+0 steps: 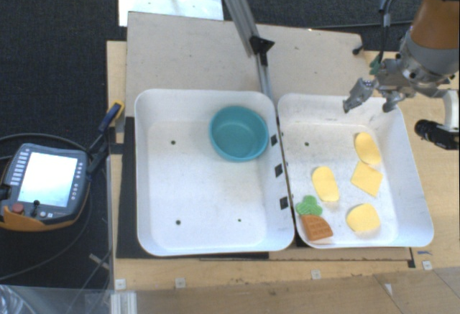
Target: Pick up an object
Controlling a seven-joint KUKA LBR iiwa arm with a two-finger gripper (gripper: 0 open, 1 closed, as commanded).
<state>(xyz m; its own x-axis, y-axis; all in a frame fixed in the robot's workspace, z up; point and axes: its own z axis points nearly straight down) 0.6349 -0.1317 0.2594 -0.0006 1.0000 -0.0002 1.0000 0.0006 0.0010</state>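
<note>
Nearest me, in the right bin point(424, 233), a carrot-shaped toy point(313, 220) lies in the front left corner, with four yellow pieces spread behind it. The farthest, an oval yellow piece point(367, 149), lies just in front of the gripper point(372, 98), which hangs over the bin's back rim, fingers spread apart and holding nothing.
</note>
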